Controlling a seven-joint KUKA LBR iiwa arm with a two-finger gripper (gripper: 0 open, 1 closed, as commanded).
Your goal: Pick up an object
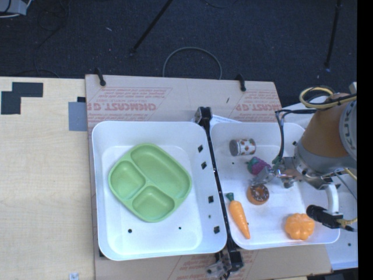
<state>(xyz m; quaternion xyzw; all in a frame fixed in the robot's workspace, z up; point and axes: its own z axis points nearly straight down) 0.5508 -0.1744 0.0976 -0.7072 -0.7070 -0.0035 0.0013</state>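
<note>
Left bin (111, 238): green tray (150, 181); right bin (274, 238): carrot (239, 216), pumpkin (299, 226) (tool (269, 175) state unclear).

Left bin (111, 238): white, shallow; holds one green divided plate (150, 181) with three compartments, lying flat near the bin's middle, turned at an angle to its walls. Cardboard sheet (175, 98): brown, red printed lettering, lies under both bins and shows beyond their far edge. Bench top (41, 185): pale wood, left of the cardboard. Floor (245, 28): dark carpet with cables (192, 54).
</note>
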